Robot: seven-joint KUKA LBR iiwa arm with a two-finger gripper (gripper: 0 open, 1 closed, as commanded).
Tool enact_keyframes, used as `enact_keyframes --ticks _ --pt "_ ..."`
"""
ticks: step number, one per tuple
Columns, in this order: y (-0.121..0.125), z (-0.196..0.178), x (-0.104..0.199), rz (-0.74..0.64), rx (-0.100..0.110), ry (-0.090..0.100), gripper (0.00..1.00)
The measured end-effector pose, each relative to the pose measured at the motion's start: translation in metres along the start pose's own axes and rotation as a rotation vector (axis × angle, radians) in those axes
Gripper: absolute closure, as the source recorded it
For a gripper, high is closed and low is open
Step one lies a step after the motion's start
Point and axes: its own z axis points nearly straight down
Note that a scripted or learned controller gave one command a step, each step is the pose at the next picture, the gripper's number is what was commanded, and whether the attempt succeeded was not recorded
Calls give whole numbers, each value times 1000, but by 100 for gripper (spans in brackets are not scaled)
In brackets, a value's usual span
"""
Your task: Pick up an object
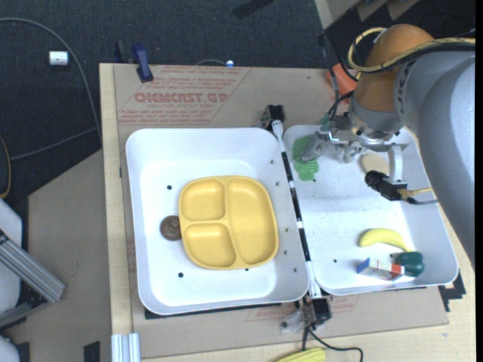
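gripper (pixel 337 143) over right bin's (pixel 332 270) far-left corner | grip state: cannot tell | green thing (pixel 306 159) just left of it, touching or not unclear | banana (pixel 383 238) well nearer me, lying crosswise

- Two white bins (pixel 143 225) on the table (pixel 113 202), side by side.
- One yellow divided plate (pixel 226 221), in the left bin.
- One brown round thing (pixel 170 228), at the plate's left edge.
- One banana (pixel 383 237), in the right bin.
- One green thing (pixel 306 159), at the right bin's far left corner.
- One small tube (pixel 391 265) with a dark green cap, near the right bin's near edge.
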Motion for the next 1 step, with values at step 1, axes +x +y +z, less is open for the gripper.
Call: enact_keyframes --ticks 1 --pt "1 -11 0 -2 -4 -2 100"
